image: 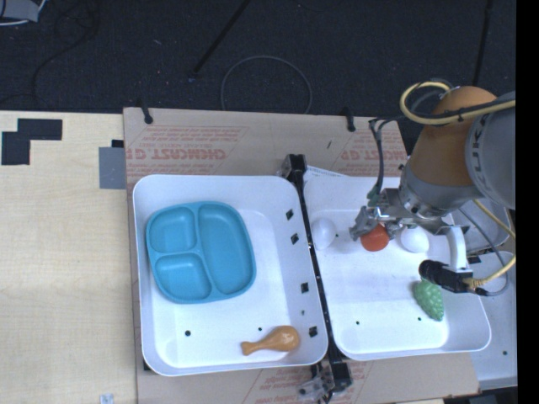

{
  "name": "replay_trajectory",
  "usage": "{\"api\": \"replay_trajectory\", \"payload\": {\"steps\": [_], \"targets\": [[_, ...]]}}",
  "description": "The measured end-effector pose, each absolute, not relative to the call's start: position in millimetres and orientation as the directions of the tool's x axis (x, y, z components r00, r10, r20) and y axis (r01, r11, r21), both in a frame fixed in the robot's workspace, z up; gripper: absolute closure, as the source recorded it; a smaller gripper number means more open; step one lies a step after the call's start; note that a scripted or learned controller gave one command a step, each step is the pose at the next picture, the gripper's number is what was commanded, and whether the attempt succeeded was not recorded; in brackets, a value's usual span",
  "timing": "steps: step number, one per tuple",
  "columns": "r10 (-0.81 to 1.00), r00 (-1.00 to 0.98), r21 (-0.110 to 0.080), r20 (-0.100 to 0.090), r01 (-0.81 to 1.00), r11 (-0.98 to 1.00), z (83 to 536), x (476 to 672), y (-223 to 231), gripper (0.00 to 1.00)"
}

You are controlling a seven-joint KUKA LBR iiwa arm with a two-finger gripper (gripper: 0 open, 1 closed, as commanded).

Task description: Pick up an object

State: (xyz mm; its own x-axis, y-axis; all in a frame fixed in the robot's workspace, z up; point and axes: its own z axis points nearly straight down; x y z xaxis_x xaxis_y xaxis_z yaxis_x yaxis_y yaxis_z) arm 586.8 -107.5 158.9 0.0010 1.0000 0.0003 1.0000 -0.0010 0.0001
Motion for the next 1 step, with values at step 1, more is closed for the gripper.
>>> {"api": "replay_trajectory", "payload": {"steps": [1], "targets": [[1.0, 0.0, 0.002, 0.0, 1.0, 0.0, 222.0, 585.6, -109.8, 1.0]]}}
